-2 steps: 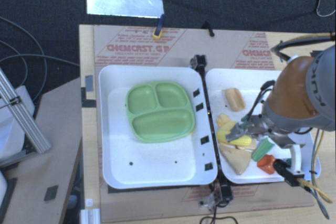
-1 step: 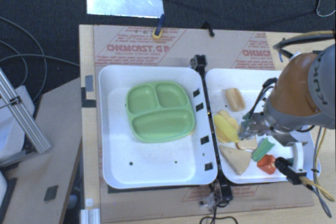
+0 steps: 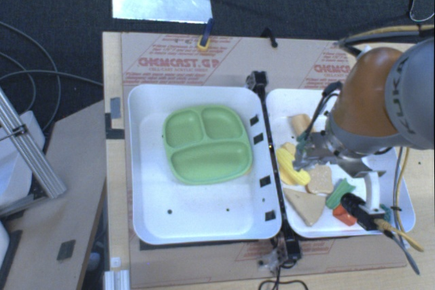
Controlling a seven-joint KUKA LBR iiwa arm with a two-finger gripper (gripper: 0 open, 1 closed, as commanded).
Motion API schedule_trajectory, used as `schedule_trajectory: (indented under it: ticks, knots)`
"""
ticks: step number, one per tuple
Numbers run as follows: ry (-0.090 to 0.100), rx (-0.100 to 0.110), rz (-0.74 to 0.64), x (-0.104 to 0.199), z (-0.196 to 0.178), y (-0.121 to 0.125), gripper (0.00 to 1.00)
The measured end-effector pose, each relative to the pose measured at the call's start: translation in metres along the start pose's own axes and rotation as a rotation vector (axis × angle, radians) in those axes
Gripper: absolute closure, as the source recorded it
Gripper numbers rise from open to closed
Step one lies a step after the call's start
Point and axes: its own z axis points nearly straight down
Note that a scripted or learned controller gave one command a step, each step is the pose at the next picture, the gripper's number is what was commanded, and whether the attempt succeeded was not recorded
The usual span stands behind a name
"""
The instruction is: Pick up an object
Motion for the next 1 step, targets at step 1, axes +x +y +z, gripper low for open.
schedule_trajectory:
  ticks: [1]
  knots:
    - [0.006, -0.008, -0.011, 0.1378, -0.1199, -0.0122, 1.0]
